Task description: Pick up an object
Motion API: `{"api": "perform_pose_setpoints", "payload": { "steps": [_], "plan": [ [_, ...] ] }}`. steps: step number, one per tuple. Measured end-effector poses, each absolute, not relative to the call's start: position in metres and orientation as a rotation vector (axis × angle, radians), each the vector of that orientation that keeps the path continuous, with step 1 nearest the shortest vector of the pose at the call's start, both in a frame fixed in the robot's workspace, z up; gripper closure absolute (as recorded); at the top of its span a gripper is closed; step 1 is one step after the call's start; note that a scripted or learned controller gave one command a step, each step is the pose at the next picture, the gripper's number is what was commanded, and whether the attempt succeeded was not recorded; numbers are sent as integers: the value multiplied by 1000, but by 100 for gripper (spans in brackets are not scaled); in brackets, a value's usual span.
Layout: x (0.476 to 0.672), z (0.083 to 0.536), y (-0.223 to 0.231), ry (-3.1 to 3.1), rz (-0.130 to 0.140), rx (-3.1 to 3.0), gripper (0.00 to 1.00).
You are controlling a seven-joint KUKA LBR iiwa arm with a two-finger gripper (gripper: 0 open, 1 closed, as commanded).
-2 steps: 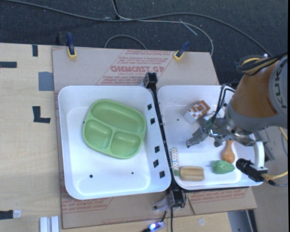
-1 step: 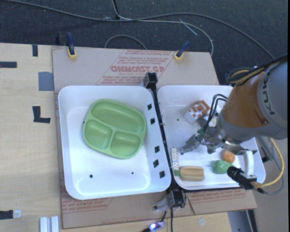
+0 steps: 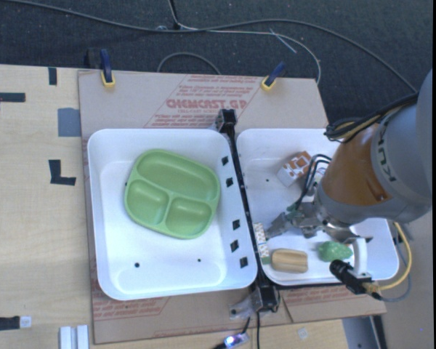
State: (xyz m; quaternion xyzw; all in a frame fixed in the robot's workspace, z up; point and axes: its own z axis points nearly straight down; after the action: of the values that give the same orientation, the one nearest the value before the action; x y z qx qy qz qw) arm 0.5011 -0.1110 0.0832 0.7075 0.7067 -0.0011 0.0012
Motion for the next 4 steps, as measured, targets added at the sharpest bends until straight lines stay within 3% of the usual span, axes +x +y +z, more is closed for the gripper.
{"api": "perform_pose_setpoints", "payload": {
  "steps": [1, 3, 4],
  "plan": [
    [502, 95, -110, 2221, -1, 2220, 100],
    [520, 212, -116, 2220, 4, 2216, 100],
    [520, 215, -116, 2224, 0, 2221, 100]
  ]
}}
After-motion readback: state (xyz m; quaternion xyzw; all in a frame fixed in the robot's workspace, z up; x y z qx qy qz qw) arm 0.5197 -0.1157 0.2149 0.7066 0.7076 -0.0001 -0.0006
